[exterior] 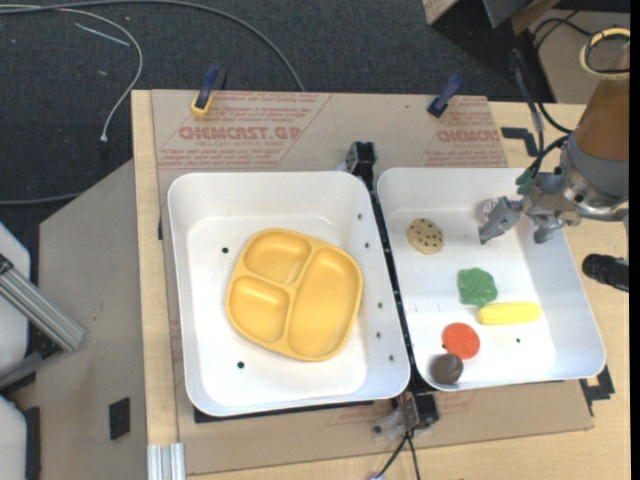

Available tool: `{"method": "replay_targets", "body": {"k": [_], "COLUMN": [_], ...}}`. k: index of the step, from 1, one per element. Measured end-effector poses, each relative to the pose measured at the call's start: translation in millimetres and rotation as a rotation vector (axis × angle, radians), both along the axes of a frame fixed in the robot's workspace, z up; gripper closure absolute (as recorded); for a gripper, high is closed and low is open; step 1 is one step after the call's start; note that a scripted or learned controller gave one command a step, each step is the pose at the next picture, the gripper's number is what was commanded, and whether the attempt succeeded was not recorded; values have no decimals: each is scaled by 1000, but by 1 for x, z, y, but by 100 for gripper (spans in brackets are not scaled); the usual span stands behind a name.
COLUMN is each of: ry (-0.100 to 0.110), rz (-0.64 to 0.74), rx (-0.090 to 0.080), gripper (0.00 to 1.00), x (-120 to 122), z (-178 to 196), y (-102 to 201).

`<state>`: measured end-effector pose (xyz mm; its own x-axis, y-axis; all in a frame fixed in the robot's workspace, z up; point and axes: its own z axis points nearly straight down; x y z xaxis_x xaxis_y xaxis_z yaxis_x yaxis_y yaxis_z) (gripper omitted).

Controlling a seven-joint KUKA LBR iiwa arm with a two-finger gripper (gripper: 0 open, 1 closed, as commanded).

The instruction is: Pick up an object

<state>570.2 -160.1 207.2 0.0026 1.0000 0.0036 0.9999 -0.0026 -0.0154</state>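
Observation:
The right bin (560,363) holds several small items. A tan cookie with dark chips (425,235) lies at its back left. Nearer the front are a green leafy lump (477,286), a yellow banana-shaped piece (510,314), a red-orange round piece (461,340) and a dark brown ball (446,369) at the front rim. My gripper (520,224) hovers over the back of this bin, right of the cookie and above the green lump. Its fingers (493,222) are spread open with nothing between them.
The left bin (195,218) carries a yellow divided plate (295,293) in its middle. A black clamp (361,156) sits at the back where the bins meet. Blue clips (207,90) hold the cardboard base at the back edge. Cables run along the right.

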Motion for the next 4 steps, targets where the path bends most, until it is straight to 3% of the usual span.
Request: {"method": "replay_targets", "body": {"k": [1,4], "ry": [-14,-10], "rz": [3,3], "rx": [-2,-1], "gripper": [0,0], "x": [3,-6], "z": [8,-125], "y": [0,9]}}
